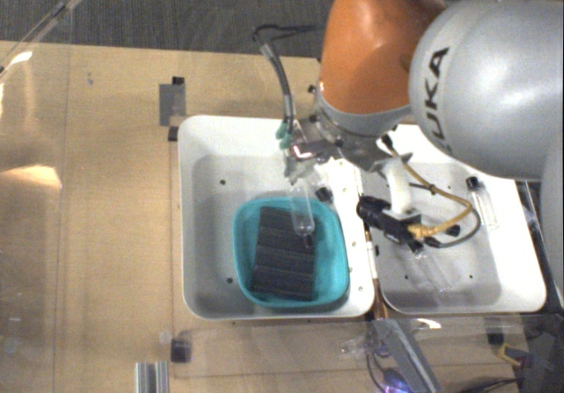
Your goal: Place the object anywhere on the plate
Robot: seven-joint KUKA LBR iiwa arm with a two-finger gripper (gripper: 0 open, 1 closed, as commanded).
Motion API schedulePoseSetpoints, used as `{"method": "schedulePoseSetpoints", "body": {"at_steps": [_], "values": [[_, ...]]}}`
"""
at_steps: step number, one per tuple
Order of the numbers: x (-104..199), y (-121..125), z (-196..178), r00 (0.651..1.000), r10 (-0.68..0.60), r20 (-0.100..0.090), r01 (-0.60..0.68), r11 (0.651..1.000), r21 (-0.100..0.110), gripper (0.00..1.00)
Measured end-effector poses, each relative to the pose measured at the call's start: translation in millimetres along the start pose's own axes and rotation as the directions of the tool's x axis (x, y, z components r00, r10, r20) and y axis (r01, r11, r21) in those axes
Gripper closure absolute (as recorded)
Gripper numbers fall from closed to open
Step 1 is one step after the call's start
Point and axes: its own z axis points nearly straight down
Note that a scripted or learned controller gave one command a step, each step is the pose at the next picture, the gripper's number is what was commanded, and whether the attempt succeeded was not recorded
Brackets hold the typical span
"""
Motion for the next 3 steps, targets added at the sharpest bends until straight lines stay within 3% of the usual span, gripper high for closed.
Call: {"method": "schedulePoseSetpoints", "body": {"at_steps": [1, 2, 3], "values": [[-45.0, 55.3, -68.8, 0.998, -0.056, 0.002, 0.056, 0.998, -0.006, 1.0], [5.4, 100.5, 7.5, 0.998, -0.055, 0.0, 0.055, 0.998, 0.002, 1.0], [19.6, 135.4, 46.6, 0.982, -0.188, 0.0, 0.188, 0.982, -0.002, 1.0]]}}
